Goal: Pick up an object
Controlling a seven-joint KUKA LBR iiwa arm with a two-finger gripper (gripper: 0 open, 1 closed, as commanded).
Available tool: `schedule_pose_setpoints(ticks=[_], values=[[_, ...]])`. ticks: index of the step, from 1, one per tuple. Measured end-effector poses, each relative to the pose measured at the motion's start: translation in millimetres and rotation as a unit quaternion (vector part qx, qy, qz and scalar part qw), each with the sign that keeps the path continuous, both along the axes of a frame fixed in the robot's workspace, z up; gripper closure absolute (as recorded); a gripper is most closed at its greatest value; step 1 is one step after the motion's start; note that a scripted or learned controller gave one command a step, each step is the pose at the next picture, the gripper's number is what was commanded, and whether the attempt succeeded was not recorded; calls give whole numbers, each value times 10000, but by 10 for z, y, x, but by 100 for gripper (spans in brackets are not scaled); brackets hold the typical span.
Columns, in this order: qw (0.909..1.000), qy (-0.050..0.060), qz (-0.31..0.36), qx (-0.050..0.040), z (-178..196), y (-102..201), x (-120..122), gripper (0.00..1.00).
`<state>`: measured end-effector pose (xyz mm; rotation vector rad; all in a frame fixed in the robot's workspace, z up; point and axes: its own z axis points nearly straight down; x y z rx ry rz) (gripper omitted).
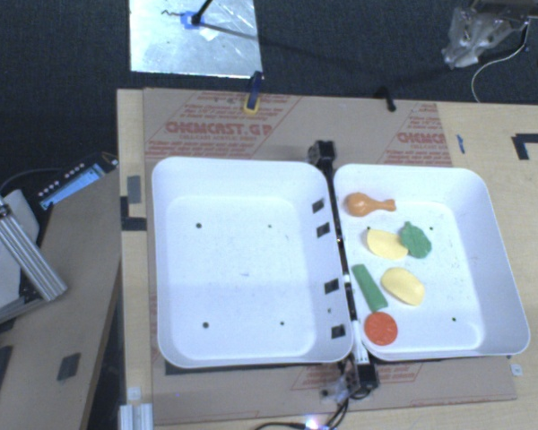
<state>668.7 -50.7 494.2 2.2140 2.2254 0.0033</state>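
Observation:
The right bin [484, 240] holds several toy foods along its left side. An orange gourd-shaped piece [368, 205] lies at the back. Below it sit a pale yellow piece [386, 244] and, touching it, a green leafy piece [416, 239]. A green stick [369, 287] lies beside a yellow lemon-like piece [403, 286], and a red-orange disc [381, 329] rests at the front. My gripper [471, 41] hangs at the top right, far behind the bins and above the dark floor, with nothing seen in it.
The left bin [242, 267] stands beside the right one on a cardboard sheet [215, 125]. A shiny metal plate [195, 23] lies behind the bench, and a yellow clip [252, 101] sits at the cardboard's back edge. An aluminium frame [18, 249] stands at the left.

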Motion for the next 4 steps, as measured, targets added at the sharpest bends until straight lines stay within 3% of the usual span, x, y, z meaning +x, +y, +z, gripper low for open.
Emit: schedule_pose_setpoints(ticks=[4], values=[[10000, -6, 5, 6, 421, 962, -2, 100]])
